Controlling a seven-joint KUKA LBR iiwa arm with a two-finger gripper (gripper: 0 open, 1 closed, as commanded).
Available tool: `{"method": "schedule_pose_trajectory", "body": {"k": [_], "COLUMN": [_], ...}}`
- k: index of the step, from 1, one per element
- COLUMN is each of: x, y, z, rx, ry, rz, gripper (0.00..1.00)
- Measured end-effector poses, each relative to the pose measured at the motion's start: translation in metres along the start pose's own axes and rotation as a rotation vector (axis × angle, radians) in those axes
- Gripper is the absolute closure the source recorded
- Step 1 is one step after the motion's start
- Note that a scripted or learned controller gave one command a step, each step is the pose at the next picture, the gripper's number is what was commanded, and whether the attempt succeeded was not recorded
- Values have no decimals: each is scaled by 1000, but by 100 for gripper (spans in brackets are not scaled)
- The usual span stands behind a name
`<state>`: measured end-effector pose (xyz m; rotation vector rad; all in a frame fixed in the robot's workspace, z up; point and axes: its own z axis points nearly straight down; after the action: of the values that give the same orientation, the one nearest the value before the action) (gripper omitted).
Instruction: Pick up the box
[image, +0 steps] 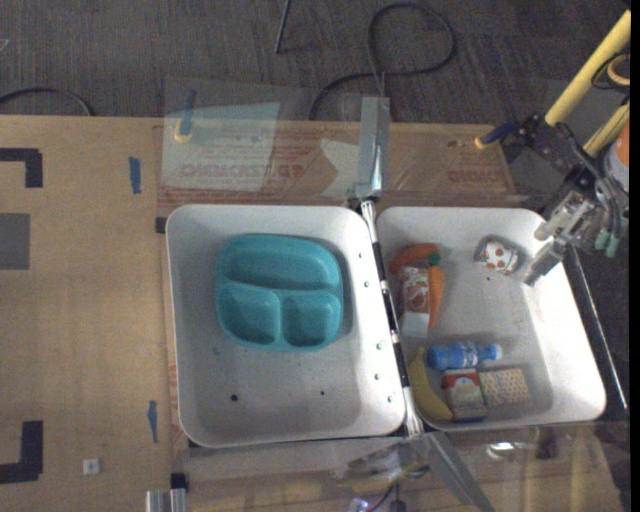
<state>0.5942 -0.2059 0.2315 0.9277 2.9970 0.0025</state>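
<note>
A small tan box (503, 386) lies near the front of the right bin (560, 340), and a small red box (462, 392) touches its left side. My gripper (541, 254) hangs over the bin's back right part, well behind both boxes and just right of a small white and red cup (496, 254). Its two pale fingers (546, 264) stand apart, open, with nothing between them.
The right bin also holds a blue bottle (461, 354), a banana (427, 385), a carrot (436, 288) and a red and white packet (413, 290). In the left bin (200, 390) sits a teal divided plate (281, 291). A metal divider (385, 310) runs between the bins.
</note>
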Motion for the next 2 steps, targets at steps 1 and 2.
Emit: {"method": "schedule_pose_trajectory", "body": {"k": [1, 2], "x": [57, -2], "y": [-13, 38], "z": [143, 144], "rx": [-2, -1], "ry": [-8, -3], "rz": [-28, -55], "gripper": [0, 0]}}
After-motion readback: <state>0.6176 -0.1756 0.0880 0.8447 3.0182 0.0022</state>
